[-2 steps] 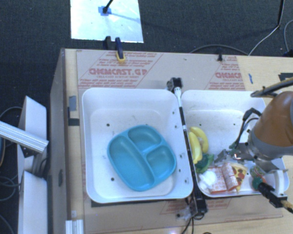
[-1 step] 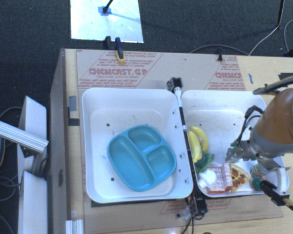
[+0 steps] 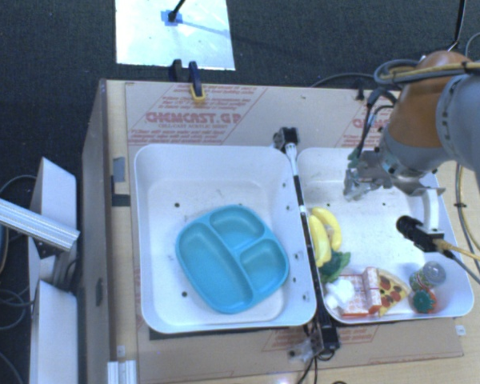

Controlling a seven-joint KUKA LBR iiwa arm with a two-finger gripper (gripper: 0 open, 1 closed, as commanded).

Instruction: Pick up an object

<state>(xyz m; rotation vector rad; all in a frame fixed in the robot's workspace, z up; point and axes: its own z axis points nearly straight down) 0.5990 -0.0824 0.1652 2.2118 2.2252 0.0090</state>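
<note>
My gripper (image 3: pixel 357 187) hangs over the far part of the right bin (image 3: pixel 336 170), above bare white floor, with nothing seen between its fingers. Nearer the front of that bin lies a yellow banana (image 3: pixel 324 232) against the left wall, with a green leafy piece (image 3: pixel 334 264) just below it. A pizza slice (image 3: pixel 382 288), a white lump (image 3: pixel 341 291), and a small red and green ball (image 3: pixel 422 301) lie along the front edge. A clear round object (image 3: pixel 429 274) sits at the right.
The left bin (image 3: pixel 156 190) holds a blue divided plate (image 3: pixel 232 257) in its middle. A black divider strip (image 3: pixel 300 214) runs between the two bins. The grey arm with its orange band (image 3: pixel 420 106) reaches in from the right.
</note>
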